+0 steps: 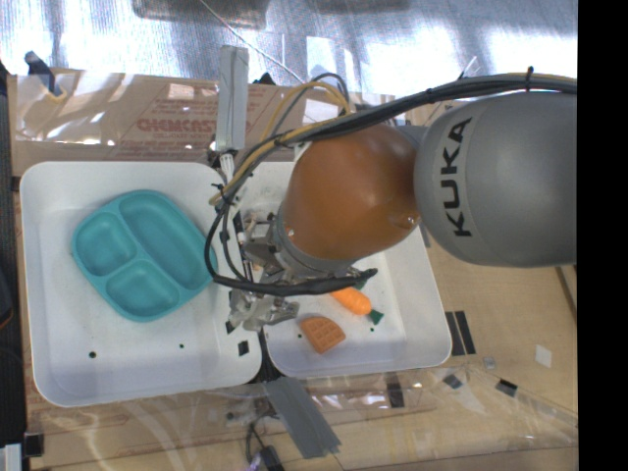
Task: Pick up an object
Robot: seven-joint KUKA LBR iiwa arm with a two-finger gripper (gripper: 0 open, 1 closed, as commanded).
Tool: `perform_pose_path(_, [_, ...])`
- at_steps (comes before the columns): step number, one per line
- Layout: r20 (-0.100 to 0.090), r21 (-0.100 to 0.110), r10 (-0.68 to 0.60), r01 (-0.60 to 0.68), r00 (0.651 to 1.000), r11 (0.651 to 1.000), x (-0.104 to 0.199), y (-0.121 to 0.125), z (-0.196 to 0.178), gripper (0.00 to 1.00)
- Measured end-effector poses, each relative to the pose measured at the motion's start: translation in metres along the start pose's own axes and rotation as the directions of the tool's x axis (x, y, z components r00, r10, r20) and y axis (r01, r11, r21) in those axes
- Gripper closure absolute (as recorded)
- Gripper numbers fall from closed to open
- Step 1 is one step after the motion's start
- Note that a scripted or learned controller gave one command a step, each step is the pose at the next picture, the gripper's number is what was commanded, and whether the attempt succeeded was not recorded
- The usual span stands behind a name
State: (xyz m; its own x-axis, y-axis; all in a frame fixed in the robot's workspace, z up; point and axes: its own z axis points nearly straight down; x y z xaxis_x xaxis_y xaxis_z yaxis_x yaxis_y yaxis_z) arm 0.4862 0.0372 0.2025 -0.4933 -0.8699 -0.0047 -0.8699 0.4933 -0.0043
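In the right bin (422,334) lie an orange toy carrot (354,301) with a green tip and a flat orange-brown waffle-like piece (322,333). My arm's orange wrist hangs over that bin and hides much of it. The gripper (257,312) reaches down near the bin's left wall, left of the waffle piece. Cables and the wrist block the view of its tips.
The left bin (59,361) holds a teal three-compartment plate (140,253). A cardboard sheet (118,116) lies behind the bins. Grey tape (299,415) sticks out at the front between the bins. The grey arm body (500,180) covers the right side.
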Motion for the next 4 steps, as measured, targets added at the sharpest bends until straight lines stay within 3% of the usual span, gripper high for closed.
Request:
perform_pose_path(3, [0.008,0.007,-0.015,0.015,1.0,1.0,-0.008,0.0,-0.03,1.0])
perform_pose_path(4, [-0.002,-0.008,-0.419,0.419,0.908,0.908,-0.027,0.027,0.012,1.0])
